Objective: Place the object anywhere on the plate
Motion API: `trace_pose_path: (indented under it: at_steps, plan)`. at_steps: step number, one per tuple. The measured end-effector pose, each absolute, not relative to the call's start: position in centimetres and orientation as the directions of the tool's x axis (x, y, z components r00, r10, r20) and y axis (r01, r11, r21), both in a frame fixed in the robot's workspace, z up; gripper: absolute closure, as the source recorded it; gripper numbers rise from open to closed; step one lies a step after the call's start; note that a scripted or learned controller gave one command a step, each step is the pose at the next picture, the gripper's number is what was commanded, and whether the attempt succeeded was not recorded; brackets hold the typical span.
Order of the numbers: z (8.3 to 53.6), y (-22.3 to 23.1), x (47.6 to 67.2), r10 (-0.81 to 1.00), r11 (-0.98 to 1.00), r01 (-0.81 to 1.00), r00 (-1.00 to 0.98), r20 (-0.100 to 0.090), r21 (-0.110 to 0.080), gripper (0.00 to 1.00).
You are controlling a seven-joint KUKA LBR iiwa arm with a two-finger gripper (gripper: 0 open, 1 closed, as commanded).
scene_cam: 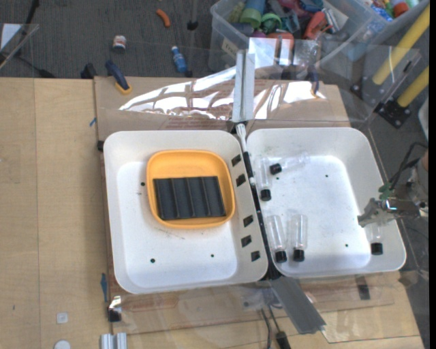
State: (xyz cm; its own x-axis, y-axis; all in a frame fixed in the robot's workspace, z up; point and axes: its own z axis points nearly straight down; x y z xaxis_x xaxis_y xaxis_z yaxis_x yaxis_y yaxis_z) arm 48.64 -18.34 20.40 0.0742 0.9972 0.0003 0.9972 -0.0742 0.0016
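Note:
An orange square plate [158, 170] lies in the left bin [129, 238]. On it rests a black ribbed rectangular object [189, 198], lying flat across the plate's middle. The right bin [320, 198] holds several clear tubes with black caps: one [281, 165] near the top left, one [263, 183] by the divider, two side by side [286, 237] at the bottom, and one [376, 244] at the bottom right. My gripper [377, 210] hangs at the right bin's right wall, just above that last tube, with little of it showing.
A row of black clips [245, 204] runs down the divider between the bins. A metal post [240, 88] stands behind the bins, with crinkled foil [197, 102] at its foot. A plastic tub of toys [286, 20] sits at the back right.

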Motion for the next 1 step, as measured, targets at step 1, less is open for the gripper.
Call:
trace_pose_path:
  at_steps: [1]
  plan:
    - [23.63, -17.91, 52.46, 0.977, -0.215, 0.977, 0.215, -0.002, 0.003, 1.00]
